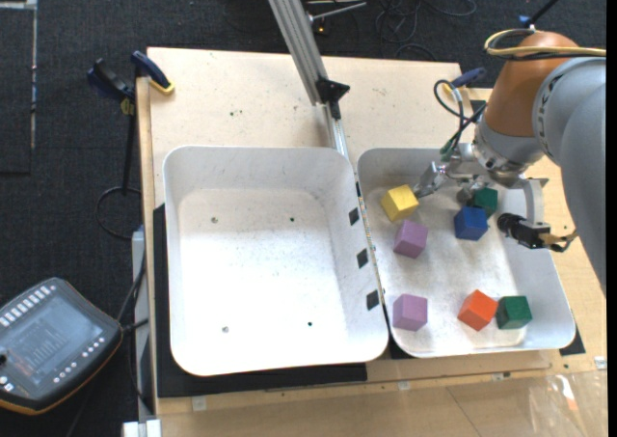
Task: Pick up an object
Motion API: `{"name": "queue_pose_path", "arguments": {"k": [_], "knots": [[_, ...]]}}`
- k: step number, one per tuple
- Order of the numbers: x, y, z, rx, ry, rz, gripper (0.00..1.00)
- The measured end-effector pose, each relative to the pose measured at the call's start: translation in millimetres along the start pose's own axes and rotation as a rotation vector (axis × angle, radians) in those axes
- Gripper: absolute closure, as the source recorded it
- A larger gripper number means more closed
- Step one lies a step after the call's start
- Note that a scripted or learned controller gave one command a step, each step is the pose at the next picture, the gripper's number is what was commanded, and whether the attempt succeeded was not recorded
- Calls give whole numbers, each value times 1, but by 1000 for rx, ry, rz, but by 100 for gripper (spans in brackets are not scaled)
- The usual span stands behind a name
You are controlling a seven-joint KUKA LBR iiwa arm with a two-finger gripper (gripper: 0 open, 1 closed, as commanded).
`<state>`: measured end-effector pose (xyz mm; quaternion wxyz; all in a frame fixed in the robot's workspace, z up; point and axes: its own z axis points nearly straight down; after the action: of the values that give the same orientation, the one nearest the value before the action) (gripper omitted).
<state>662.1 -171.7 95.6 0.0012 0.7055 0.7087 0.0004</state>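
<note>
The gripper (463,184) hangs low in the right bin (549,314) above the blue cube (470,223) and a dark green cube (485,200) — its grip is unclear, probably holding nothing. The yellow cube (398,202) sits just left.
</note>
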Motion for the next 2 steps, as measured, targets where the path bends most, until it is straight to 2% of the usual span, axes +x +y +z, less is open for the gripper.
{"name": "queue_pose_path", "arguments": {"k": [1, 2], "knots": [[0, 0, -11, -1, -1, 0, 100], [2, -6, -58, -4, 0, 3, 100]]}}
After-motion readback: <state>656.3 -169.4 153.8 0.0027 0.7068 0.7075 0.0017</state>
